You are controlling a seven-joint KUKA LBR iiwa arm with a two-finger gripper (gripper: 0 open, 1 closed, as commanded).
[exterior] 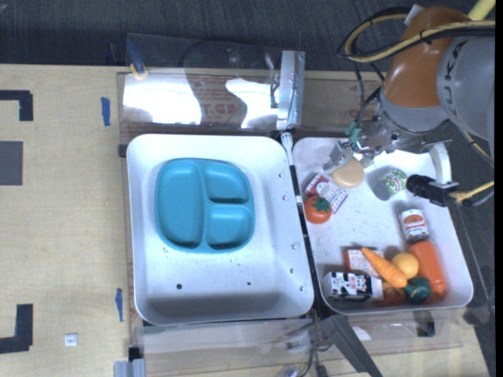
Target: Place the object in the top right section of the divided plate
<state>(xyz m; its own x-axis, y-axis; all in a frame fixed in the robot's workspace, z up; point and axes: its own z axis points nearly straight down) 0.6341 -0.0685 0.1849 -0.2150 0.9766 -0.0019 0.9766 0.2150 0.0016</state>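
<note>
Blue divided plate [206, 204] in left bin [149, 289]; tool [351, 149] above tan object [348, 174] in right bin [460, 289].

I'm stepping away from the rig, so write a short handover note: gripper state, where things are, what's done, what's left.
Gripper: over the top left of the right bin, right at a beige rounded object; a grasp can't be confirmed.
Blue divided plate: in the left bin, nothing in its sections.
Other toys lie in the right bin, among them a carrot and a tomato.
Done: nothing placed.
Left: secure an object, carry it to the plate's top right section, release.
</note>
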